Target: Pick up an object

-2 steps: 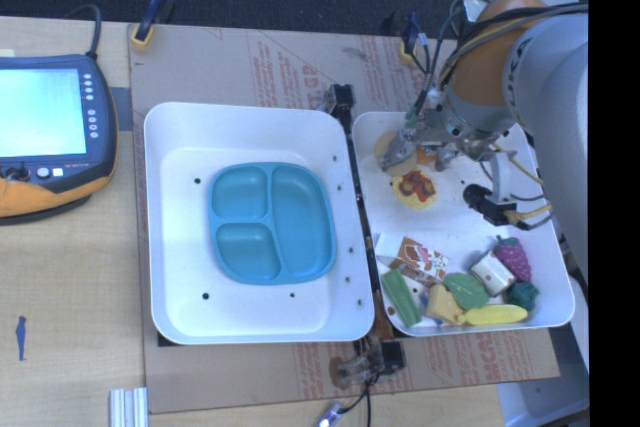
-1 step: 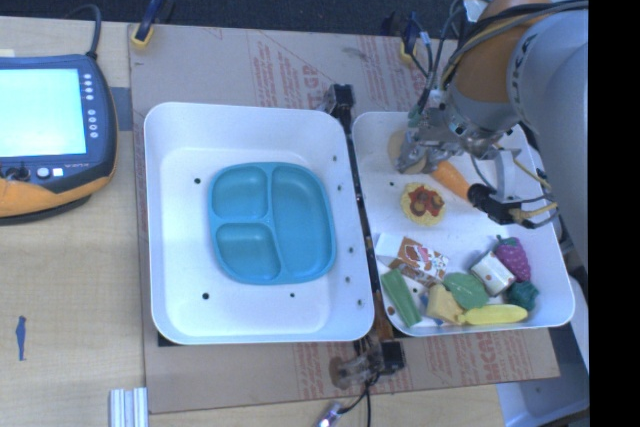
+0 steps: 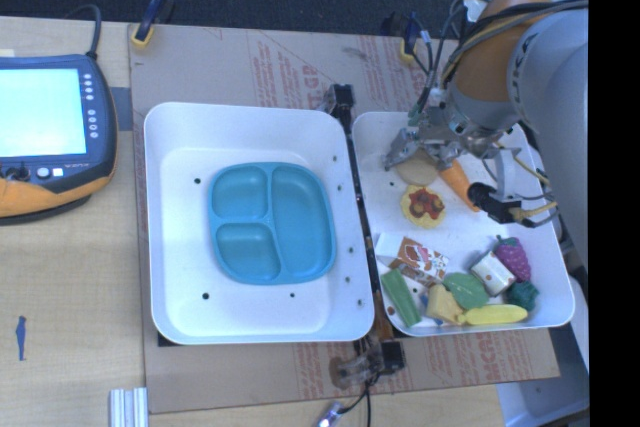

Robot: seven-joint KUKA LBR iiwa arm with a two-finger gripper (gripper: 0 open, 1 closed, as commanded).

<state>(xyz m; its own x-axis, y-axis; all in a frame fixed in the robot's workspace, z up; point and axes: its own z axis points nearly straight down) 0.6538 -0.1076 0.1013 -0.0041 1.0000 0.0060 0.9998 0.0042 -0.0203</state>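
The grey arm with its orange band reaches in from the right, and its two-finger gripper [image 3: 425, 155] hangs low over the far end of the right-hand shallow white bin [image 3: 372, 133]. Its metal fingers look splayed apart with nothing between them, so I judge it open and holding nothing.

The nearest candidates lie just on the near side of the fingers. A pale tan rounded piece [image 3: 414, 172] sits almost under the tips. Just beside it to the right lies a small orange carrot-shaped toy [image 3: 457, 183], its long axis running from far-left to near-right. A little nearer still is a round yellow toy with a dark red centre [image 3: 424, 206]. A straight descent would most likely meet the tan piece first; the carrot would call for a short shift right and jaws set across its slanted length.

The rest of that bin's contents crowd its near end, well apart from the fingers: a printed red-and-white packet [image 3: 421, 259], a green oblong piece [image 3: 398, 296], a yellow banana-like toy [image 3: 496, 315], a purple grape cluster [image 3: 514, 259] and a small white can [image 3: 490, 272].

The left-hand white bin [image 3: 170, 215] holds one thing, a light blue plastic plate with three compartments [image 3: 270, 222], lying flat near its middle.
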